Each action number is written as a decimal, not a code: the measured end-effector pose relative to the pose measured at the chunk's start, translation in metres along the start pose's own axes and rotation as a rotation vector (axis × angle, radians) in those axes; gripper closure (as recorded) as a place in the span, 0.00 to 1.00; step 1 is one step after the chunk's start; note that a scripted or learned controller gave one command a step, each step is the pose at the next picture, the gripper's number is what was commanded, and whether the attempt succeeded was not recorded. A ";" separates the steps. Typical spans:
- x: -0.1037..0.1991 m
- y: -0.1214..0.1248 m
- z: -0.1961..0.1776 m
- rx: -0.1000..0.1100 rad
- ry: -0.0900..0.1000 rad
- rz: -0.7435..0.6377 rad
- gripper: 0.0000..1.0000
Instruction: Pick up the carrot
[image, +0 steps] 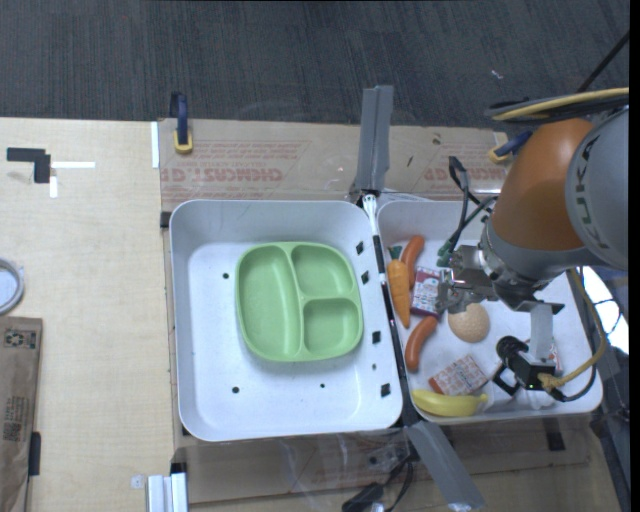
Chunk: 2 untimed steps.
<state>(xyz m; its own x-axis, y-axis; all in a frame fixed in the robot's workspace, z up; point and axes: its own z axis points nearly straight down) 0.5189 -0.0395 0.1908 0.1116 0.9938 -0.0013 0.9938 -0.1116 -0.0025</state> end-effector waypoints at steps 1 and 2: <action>-0.063 -0.035 -0.058 0.000 -0.001 0.390 1.00; -0.023 -0.039 -0.044 0.001 0.000 0.739 1.00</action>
